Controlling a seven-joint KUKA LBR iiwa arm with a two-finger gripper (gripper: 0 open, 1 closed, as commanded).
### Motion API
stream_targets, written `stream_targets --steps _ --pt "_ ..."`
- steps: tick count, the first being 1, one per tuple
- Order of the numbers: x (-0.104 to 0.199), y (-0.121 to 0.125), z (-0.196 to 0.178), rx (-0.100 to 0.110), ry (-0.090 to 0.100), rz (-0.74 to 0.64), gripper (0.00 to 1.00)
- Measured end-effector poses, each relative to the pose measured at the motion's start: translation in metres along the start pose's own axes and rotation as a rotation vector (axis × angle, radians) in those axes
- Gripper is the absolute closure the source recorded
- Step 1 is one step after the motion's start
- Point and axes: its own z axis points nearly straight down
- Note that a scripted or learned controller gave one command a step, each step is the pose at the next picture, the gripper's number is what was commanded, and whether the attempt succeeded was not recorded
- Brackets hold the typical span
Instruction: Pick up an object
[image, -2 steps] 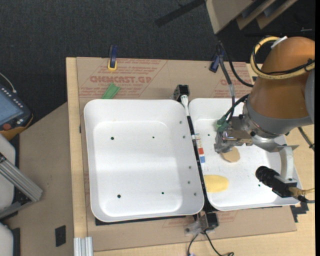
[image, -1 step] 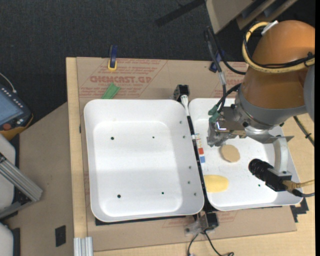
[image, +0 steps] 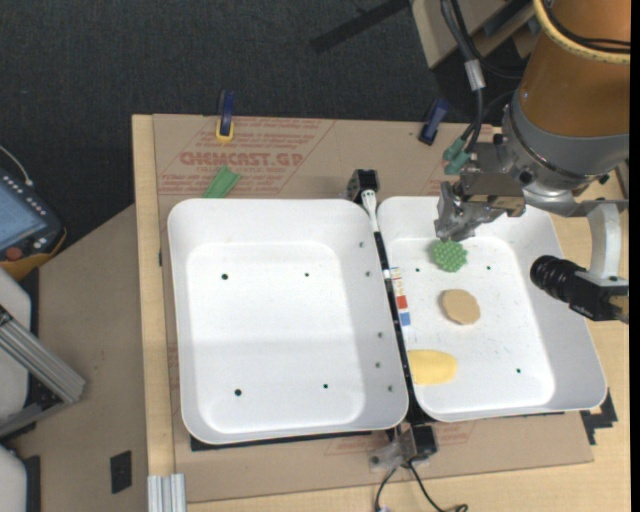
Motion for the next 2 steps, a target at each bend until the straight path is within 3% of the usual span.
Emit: stream_targets --steps 1,2 --pt "-0.055 -0.026 0.118 0.026 -0.003 0.01 1.0" --pt "-0.027 -0.022 0.069 0.006 0.0 -0.001 1.0"
